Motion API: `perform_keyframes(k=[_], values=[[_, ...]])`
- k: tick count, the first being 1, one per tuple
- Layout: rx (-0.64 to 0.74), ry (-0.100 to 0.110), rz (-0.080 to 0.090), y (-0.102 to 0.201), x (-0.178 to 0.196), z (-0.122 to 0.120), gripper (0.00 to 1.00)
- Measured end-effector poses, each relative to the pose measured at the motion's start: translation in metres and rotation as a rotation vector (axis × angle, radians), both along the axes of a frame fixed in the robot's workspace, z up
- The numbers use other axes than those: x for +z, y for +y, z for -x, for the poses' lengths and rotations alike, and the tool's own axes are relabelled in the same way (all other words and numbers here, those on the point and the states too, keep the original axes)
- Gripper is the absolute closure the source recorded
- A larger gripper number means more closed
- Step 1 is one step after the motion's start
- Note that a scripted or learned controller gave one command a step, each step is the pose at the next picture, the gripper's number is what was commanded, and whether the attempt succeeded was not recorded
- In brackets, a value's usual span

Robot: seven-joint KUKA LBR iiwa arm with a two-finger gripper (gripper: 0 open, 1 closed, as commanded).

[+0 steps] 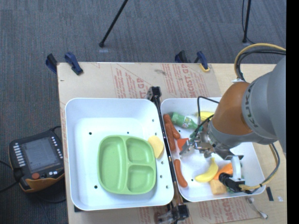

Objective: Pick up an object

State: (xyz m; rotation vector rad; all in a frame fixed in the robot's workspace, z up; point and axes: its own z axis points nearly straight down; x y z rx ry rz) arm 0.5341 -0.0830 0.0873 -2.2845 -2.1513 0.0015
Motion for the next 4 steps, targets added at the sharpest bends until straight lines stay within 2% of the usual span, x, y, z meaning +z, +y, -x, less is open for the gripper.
perform_keyframes(k=[1, 2, 3, 4], values=[[0.095, 0.000, 0.001, -0.057, 0.000, 0.053, 0.00], [0.322, -0.003, -0.001, -0.130, 0.000, 0.056, 0.00], [0.317, -0.003, -0.002, -0.130, 0.010, 0.056, 1.00], [0.317, -0.003, -0.001, -0.130, 0.010, 0.056, 0.00]])
